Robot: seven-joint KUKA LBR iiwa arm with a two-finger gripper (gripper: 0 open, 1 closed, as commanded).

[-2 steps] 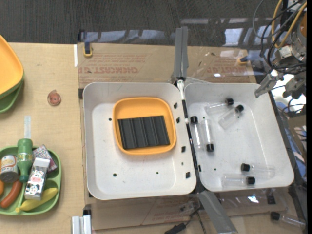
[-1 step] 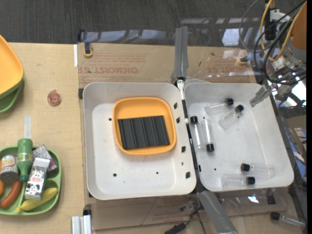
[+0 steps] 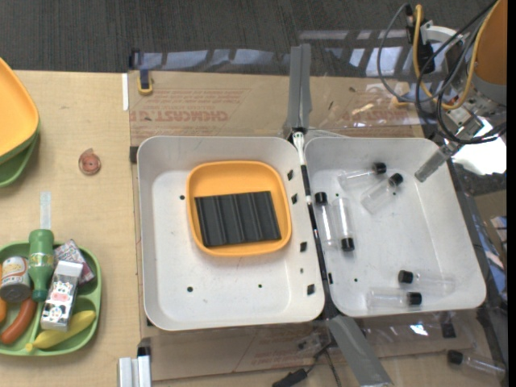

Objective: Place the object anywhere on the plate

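An orange plate [image 3: 239, 180] lies in the left white bin [image 3: 161, 280]. A black ribbed slab [image 3: 239, 218] rests flat on the plate and covers most of its middle. My gripper [image 3: 434, 164] hangs over the far right corner of the right bin [image 3: 451, 240], well away from the plate and slab. Only a grey tip of it shows below the cables. Nothing is visibly held in it.
Several clear tubes with black caps [image 3: 345, 224] lie scattered in the right bin. A green tray of toy food [image 3: 44, 301] and an orange dish [image 3: 16, 123] sit on the bench to the left. Cables [image 3: 439, 63] hang at the top right.
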